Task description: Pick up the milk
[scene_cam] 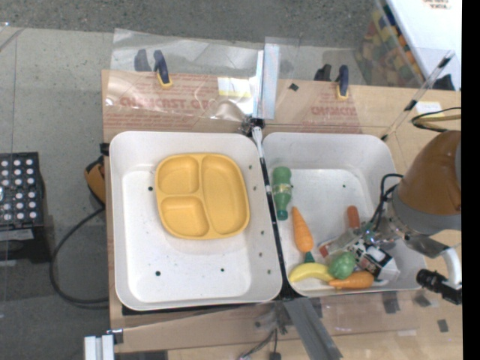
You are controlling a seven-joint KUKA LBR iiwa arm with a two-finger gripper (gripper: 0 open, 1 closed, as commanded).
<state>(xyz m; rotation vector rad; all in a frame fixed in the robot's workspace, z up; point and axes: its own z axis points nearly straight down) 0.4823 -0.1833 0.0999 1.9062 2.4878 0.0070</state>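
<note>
Here, your inventory of the bench:
- L bin (120, 223): yellow divided plate (202, 196), 3 compartments, toward the far side.
- R bin (375, 152): green bottle (281, 191) lying by the left wall. Carrot (302, 231) just near of it. Banana (310, 273) at the near edge, w/ a green veg (342, 265) and a 2nd orange piece (352, 281) to its right.
- Milk (377, 261): small white carton w/ dark marks in the near right part of the R bin, partly under the arm's tool.
- Gripper (363, 244): low over that spot, at the milk's left. Claw wide or narrow: you can't tell from here.
</note>
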